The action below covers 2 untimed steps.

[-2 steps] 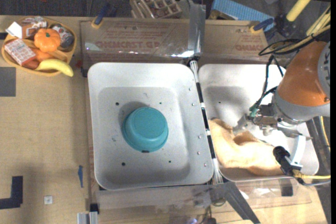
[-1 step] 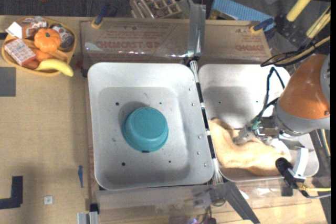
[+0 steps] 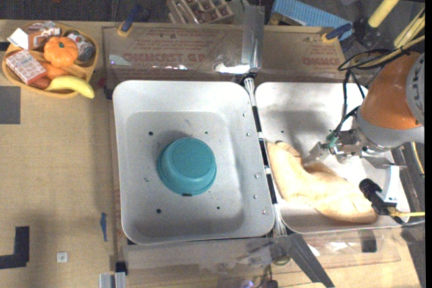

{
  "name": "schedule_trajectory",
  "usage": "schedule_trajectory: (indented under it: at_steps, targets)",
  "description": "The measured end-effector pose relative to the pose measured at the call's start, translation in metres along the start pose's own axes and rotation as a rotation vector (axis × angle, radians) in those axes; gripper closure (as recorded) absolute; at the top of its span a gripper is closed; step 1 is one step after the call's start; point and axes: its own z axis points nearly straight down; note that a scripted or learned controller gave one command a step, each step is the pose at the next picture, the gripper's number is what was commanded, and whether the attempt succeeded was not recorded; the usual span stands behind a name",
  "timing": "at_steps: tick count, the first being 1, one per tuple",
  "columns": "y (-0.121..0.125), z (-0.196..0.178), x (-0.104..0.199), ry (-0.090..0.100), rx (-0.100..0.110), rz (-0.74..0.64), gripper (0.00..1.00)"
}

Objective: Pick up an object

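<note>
The two white bins, left (image 3: 135, 111) and right (image 3: 283, 101), look like smooth plastic w/ a soft shine. The teal bowl (image 3: 187, 166) is seen as smooth plastic too, a bit matt. A tan cloth (image 3: 317, 189) looks soft and wrinkly (no shine at all). The bench (image 3: 54, 179) is seen as pale wood, flat and matt. The brown walls (image 3: 175, 54) behind the bins look like cardboard, rough and dull. The arm (image 3: 391, 108) has a smooth orange band, approx. glossy plastic. The gripper (image 3: 322, 151) looks like grey metal, but it's too blurry to be sure.
</note>
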Motion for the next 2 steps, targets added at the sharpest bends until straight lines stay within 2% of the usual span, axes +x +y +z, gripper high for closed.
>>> schedule_trajectory:
  at_steps: [1,2]
  targets:
    - [-0.0001,-0.0093,-0.0013,0.0,-0.002,0.004,1.0]
    - [-0.0003,-0.0092,-0.0016,0.0,-0.001,0.004,0.0]
